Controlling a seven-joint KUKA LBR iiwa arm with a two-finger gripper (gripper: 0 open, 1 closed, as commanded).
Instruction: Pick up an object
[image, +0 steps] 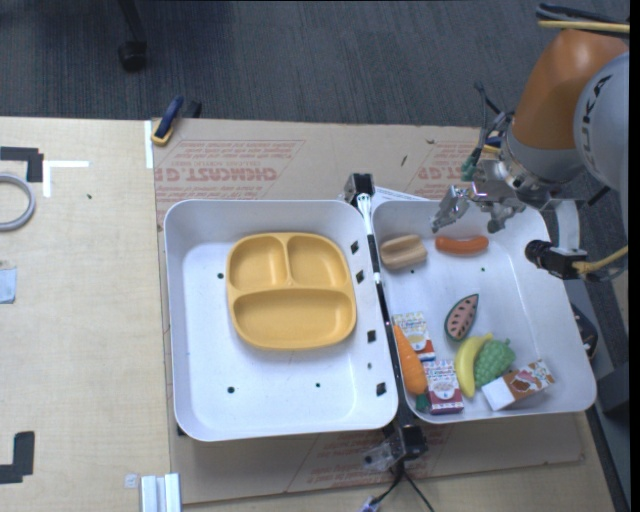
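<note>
The sausage (461, 243) lies flat in the right bin (560, 330), long axis left-right. The tool (474, 203) hovers just above it, fingers apart, holding nothing.

A yellow plate (291, 291) sits in a white bin (190, 330) well left of the pincer (474, 212); farther left, a blue pen (167, 119) lies on cardboard (232, 168).

Counter (80, 330) lying pale and bare along left. Cardboard sheet (270, 165) with red print spreading over its middle, carrying two white bins side by side: left bin (190, 330), right bin (545, 300), walls touching at centre. Blue-yellow tool (167, 118) resting at cardboard's far left corner. Black tape marks (22, 160) sitting on counter's left, grey ring (15, 203) lying beside them.
</note>
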